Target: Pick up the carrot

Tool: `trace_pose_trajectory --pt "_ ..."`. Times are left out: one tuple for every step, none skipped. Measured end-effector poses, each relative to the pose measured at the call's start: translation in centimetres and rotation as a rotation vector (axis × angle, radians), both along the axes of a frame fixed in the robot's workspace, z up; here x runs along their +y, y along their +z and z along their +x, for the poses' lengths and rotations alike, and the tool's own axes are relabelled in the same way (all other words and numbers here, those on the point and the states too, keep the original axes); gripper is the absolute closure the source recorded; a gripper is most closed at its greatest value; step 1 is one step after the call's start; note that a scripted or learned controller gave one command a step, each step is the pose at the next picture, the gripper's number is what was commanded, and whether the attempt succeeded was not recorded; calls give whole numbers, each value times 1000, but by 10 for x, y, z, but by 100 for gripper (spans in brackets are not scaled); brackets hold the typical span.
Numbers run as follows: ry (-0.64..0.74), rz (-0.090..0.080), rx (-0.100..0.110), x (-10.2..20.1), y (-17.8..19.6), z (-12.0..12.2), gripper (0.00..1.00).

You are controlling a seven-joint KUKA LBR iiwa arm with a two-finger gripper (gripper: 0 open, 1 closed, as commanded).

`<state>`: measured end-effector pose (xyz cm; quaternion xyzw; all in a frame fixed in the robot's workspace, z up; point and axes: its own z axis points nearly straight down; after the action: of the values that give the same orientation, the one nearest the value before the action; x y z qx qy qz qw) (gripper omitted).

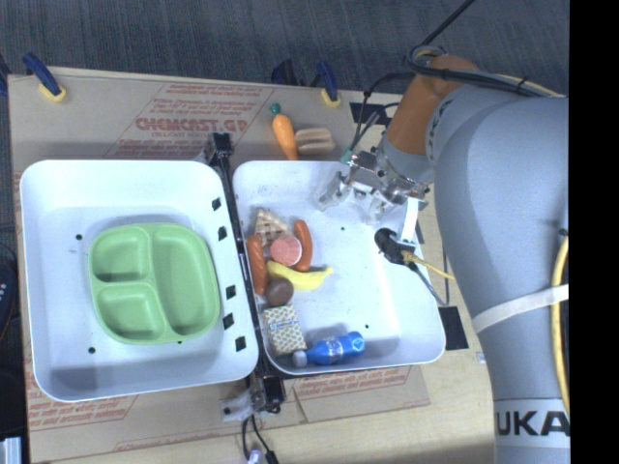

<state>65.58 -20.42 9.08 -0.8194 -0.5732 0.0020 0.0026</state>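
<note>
Behind the right bin (426,332), the tapered orange carrot (283,133) lies on cardboard; finger state unclear.

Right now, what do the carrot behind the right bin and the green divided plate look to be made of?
The carrot looks like moulded plastic toy food: uniform orange body, smooth surface, a small green tip. The green plate also looks plastic, matte with soft rounded compartment edges and a single flat pale-green colour. Neither can be confirmed by look alone.

Carrot (283,134) lies on cardboard (193,114) outside both bins.
</note>
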Motion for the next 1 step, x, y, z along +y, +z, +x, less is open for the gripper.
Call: trace_pose_trajectory --pt "7 1 1 1 11 1 100"
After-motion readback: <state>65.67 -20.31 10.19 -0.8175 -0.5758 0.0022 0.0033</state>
